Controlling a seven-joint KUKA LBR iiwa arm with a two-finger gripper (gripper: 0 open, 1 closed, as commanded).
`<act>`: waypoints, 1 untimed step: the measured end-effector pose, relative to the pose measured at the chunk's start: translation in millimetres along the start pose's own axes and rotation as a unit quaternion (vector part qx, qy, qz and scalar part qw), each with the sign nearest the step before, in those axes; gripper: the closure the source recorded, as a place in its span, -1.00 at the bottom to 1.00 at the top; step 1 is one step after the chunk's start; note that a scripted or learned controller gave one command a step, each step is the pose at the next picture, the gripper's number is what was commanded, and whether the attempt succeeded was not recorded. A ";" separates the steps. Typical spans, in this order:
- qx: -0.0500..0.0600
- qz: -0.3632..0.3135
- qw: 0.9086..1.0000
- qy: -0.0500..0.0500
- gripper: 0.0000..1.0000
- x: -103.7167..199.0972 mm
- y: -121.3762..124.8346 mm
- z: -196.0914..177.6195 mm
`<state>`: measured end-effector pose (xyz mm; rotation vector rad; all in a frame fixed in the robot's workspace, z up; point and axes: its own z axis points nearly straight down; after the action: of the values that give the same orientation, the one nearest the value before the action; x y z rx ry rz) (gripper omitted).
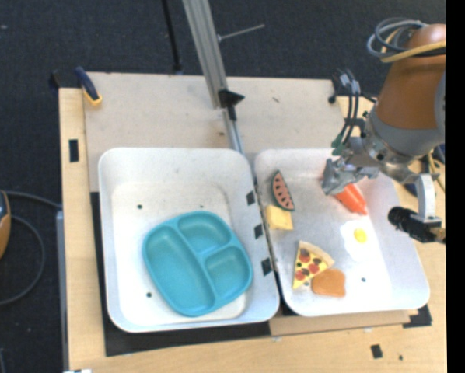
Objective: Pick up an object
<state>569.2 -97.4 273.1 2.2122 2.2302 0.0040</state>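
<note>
Approach step: jaws point(343, 179) hovering low in right bin point(403, 286) at 1 o'clock, touching or just above carrot point(354, 199). Jaw opening: cannot tell, nothing visibly held. Next: centring over carrot, descending, closing. Egg point(358, 235) sitting near, at 6 o'clock.

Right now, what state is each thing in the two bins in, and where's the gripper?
Tray: flat, upright, in left bin.
Watermelon slice: lying by right bin's left wall.
Cheese: lying just below the watermelon slice.
Pizza slice: lying flat.
Orange piece: touching the pizza slice.
Egg: lying flat.
Carrot: lying under the gripper.
</note>
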 end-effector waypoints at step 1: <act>0.000 0.000 1.000 0.000 1.00 62.2 2.3 4.1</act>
<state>571.1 -35.2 269.1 2.2126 2.2297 0.0028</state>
